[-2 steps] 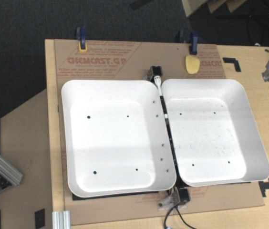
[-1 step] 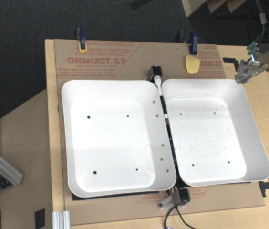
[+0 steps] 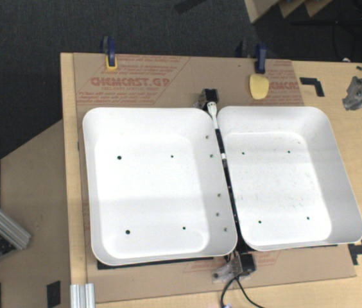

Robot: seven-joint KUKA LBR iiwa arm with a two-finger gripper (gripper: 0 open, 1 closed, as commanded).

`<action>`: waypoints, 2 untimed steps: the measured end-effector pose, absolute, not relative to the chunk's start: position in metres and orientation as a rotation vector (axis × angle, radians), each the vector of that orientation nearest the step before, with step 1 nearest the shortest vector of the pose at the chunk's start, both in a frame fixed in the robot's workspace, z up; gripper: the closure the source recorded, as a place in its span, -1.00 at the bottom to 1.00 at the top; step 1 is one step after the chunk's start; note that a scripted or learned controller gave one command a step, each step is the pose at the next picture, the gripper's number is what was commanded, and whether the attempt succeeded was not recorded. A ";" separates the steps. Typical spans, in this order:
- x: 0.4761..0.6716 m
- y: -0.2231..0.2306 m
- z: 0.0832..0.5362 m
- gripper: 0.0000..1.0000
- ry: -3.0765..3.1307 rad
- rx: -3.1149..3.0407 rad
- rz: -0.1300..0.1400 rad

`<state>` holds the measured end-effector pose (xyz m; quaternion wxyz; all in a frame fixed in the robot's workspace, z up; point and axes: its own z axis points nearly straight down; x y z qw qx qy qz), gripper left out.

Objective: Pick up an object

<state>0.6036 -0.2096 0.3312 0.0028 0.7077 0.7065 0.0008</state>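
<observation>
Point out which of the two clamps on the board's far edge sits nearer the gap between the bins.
The right clamp, with the pale yellow pad, just beyond the right bin's far corner. The left clamp stands farther off.

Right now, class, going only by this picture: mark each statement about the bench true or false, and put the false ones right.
1. Two white bins lie side by side. True: the left bin and the right bin meet along one edge.
2. The claw hangs over the left bin. False: the claw is at the right edge of the view, outside both bins.
3. The yellow piece lies inside the right bin. False: the yellow piece is on the brown board, beyond that bin's far rim.
4. The lettering on the board is red. True: see the lettering.
</observation>
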 end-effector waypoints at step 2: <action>0.623 -0.228 0.327 1.00 2.210 2.219 0.002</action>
